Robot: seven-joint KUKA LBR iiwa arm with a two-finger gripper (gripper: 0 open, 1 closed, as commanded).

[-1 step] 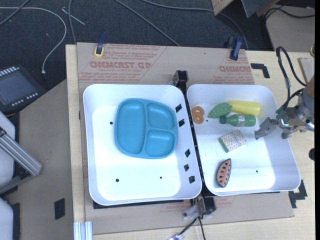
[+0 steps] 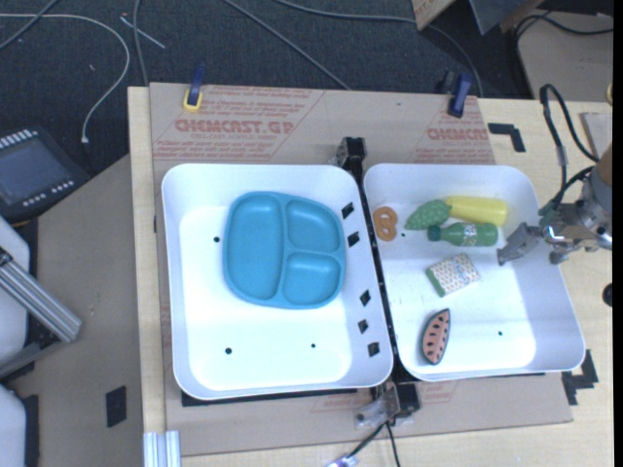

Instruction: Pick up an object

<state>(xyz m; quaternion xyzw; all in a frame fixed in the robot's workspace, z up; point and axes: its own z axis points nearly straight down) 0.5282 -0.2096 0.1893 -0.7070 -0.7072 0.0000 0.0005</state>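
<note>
Objects for picking lie loose in the right bin [image 2: 560, 343]: a green bottle [image 2: 463, 233], yellow piece [image 2: 476, 208], leafy green toy [image 2: 426, 214], pretzel [image 2: 385, 224], checked pad [image 2: 453, 273] and watermelon slice [image 2: 435, 337]. They seem scattered for random grabs. The left bin [image 2: 185, 261] holds 1 blue divided plate [image 2: 284, 249]. The gripper [image 2: 526, 242] hangs at the right bin's right rim, just right of the green bottle, touching nothing; whether it is spread or closed, I cannot tell.

Fixed above the bench [image 2: 292, 115], looking down at a slant, far enough to take in both white bins [image 2: 185, 261] whole.
</note>
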